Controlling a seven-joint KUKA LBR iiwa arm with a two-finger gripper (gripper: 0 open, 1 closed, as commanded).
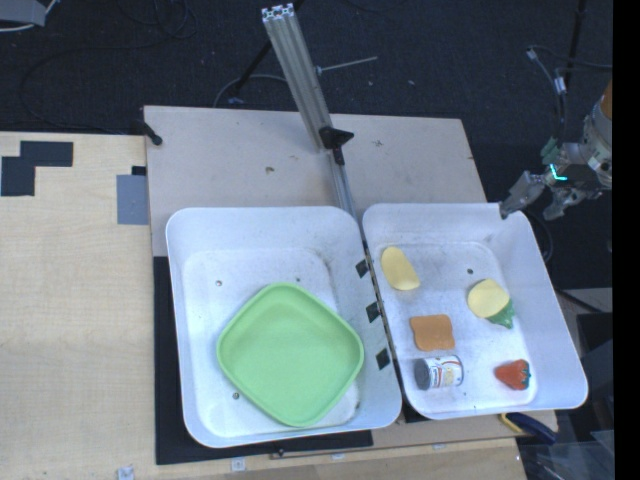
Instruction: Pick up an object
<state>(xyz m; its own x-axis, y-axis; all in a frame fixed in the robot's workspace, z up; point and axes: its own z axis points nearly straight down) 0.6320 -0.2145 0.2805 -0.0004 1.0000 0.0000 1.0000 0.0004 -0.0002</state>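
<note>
we hover the gripper (535,196) off the right bin's (560,298) far-right corner | claw apart (nothing held) | objects await inside

Matt green plastic plate (290,354), speckled white bins (195,268), pale wood bench (70,298)

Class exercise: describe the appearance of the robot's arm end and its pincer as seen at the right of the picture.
The pincer is dark grey with slim fingers. Behind it sits a grey, blocky wrist body carrying a small teal-green light, with thin dark cables running up above it.
</note>
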